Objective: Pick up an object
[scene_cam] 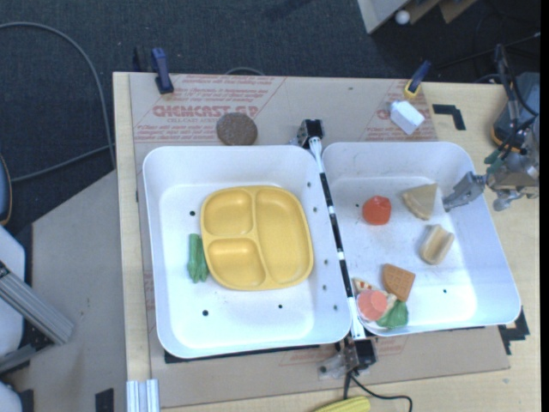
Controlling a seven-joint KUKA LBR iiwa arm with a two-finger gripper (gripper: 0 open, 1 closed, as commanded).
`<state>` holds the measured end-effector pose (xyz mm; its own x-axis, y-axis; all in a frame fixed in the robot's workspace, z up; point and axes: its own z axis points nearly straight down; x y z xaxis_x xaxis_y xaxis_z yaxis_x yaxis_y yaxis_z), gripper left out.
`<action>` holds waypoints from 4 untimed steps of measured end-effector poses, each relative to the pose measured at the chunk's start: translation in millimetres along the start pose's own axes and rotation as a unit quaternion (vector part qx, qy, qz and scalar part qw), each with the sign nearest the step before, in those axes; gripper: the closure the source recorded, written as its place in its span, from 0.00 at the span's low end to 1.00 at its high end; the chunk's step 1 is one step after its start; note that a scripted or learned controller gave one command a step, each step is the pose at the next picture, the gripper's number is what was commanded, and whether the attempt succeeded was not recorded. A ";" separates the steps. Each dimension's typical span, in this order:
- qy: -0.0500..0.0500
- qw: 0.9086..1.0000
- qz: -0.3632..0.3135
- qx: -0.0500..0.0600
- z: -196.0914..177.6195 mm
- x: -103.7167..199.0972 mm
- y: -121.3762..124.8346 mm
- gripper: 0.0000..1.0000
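The right bin (480, 273) holds a red tomato-like piece (376, 210), a tan bread wedge (420, 201), a pale bread chunk (436, 245) and an orange cracker (398, 281). At its front left corner lies a small pile (382, 307) of a pizza slice, a red disc and something green. My gripper (465, 192) hangs over the bin's right rear part, just right of the bread wedge and apart from it. Nothing shows in its grasp. The arm's wrist (515, 178) enters from the right edge.
The left bin (171, 299) carries a yellow divided plate (256, 236) with a green pea pod (197, 257) beside it. On the cardboard behind the bins lie a brown disc (236, 130) and a white block (407, 116). Blue clamps (160, 69) hold the back edge.
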<state>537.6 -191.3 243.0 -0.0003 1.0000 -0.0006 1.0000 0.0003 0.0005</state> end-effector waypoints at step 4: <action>-0.001 1.000 -0.001 -0.002 148.0 77.3 83.8 1.00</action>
<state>621.4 -114.0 95.0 -0.0023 1.0000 -0.0024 1.0000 0.0023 0.0043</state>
